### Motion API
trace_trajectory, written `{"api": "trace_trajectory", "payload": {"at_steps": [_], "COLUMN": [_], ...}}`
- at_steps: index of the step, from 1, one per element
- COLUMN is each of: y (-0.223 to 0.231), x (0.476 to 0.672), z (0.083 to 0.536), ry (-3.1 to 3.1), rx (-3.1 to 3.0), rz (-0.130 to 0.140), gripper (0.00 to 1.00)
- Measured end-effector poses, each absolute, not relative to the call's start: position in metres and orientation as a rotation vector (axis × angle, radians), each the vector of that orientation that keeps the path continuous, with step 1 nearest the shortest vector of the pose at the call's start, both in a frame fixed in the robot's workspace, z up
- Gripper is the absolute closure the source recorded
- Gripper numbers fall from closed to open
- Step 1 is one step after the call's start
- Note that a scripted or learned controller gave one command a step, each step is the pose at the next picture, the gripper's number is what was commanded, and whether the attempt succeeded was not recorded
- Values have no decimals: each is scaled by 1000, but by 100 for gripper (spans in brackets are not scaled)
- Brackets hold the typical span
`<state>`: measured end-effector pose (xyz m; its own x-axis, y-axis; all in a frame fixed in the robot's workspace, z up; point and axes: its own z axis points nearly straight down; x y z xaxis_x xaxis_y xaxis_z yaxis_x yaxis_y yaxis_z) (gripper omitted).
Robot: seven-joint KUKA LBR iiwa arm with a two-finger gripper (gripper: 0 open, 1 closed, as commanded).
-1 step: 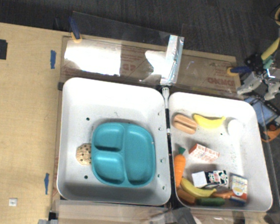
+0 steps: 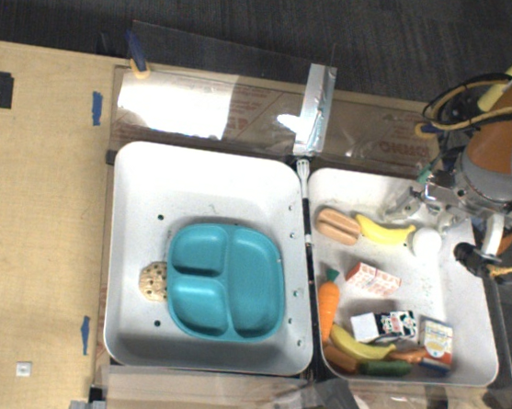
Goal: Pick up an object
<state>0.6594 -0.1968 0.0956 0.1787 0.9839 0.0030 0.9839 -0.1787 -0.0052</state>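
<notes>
Objects for picking lie in the right bin (image 2: 484,343), the white tray nearer the arm. Along its far side a hot dog (image 2: 338,225) rests just beside a yellow banana (image 2: 385,231), the two almost end to end. Near the middle sits a small red-and-white carton (image 2: 373,278). An orange carrot (image 2: 327,308) lies along the left wall, pointing toward the near edge. At the near side a cluster gathers: a black-and-white milk carton (image 2: 388,324), a small juice box (image 2: 436,340) just right of it, and a second banana (image 2: 361,347) lying under them with some green and red pieces I cannot make out clearly.

The left bin (image 2: 137,194) holds a teal divided plate (image 2: 226,281) with three compartments, set roughly in the middle, and a cookie (image 2: 153,279) touching the plate's left edge.

The arm (image 2: 508,147) comes in from the right, orange band uppermost, with cables looped around it. Its tool (image 2: 421,199) hangs over the far right corner of the right bin, just above the banana's end and near the hot dog (whether its jaws are released or clenched I cannot tell, the metal parts blur together there). Nothing is visibly between them.

Both bins sit side by side on the table (image 2: 20,244), with a clear plastic sheet (image 2: 213,101) behind them.
</notes>
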Motion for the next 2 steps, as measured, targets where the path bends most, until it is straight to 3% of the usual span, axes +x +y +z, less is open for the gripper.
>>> {"api": "trace_trajectory", "payload": {"at_steps": [1,2], "y": [-132,-131], "x": [668,663], "z": [136,87], "ry": [-2321,-2401], "rx": [-2120,-2032], "rz": [-4,-4], "gripper": [0,0]}}
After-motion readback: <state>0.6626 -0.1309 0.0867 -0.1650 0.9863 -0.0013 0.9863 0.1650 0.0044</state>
